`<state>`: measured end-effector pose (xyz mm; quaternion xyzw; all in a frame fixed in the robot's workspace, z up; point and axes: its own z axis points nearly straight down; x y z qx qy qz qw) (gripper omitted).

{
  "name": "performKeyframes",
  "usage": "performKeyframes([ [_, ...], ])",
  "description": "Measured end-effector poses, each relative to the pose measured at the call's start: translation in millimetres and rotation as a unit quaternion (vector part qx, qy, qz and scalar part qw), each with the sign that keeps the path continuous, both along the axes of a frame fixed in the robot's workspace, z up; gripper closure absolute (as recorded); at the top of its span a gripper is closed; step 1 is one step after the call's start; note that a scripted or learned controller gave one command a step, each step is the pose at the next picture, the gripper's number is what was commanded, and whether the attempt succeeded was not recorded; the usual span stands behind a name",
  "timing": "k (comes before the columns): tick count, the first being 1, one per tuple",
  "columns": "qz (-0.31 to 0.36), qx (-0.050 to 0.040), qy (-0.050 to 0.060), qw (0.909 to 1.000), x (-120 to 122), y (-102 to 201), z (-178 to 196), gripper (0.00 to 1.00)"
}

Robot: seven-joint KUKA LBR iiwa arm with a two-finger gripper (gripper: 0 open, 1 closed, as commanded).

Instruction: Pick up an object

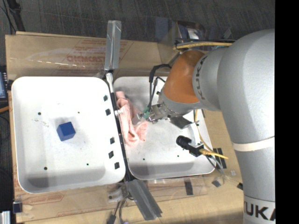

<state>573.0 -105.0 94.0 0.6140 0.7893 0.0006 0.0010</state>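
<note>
Against the right bin's [163, 169] left wall lay a crumpled pink cloth [131, 120], just beside the gripper [148, 117], whose jaw state I couldn't tell.

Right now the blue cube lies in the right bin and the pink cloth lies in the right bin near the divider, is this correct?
Not quite. The camera view shows the blue cube in the left bin, alone. The pink cloth does lie in the right bin, near the divider.
</note>
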Motion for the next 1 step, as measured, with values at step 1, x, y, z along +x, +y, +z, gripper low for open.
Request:
performKeyframes([
  [1,0.003,0.0003,0.000,1.0000,0.9,0.7,10.7,1.00],
])
